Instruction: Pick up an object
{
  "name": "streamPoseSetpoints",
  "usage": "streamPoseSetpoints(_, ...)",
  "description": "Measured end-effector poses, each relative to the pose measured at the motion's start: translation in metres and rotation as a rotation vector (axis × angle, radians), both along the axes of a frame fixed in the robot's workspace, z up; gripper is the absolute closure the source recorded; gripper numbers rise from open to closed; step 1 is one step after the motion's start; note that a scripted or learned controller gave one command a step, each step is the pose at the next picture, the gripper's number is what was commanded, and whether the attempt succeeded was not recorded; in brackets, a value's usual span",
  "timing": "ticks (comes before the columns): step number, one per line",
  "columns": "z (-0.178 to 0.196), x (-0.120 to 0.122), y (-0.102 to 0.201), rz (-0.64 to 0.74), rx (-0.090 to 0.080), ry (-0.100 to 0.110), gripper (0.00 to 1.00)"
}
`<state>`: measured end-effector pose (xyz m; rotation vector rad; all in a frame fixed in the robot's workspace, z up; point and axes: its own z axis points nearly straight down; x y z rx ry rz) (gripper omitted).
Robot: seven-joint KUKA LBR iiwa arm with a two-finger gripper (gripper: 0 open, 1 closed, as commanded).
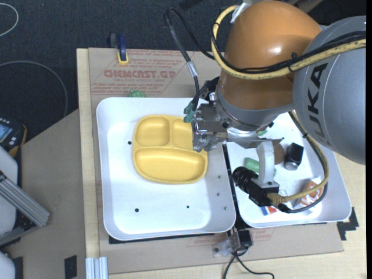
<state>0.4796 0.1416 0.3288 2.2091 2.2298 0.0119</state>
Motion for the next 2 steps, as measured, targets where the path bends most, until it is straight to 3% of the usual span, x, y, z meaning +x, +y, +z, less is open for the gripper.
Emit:
streamPoseSetpoints(1, 0.015, 0.0, 0.001, -0.008, -0.003, 0.005, 1.0)
streamPoseSetpoints(2, 0.107, 0.001, -0.007, -0.008, 0.0, -0.004, 1.0)
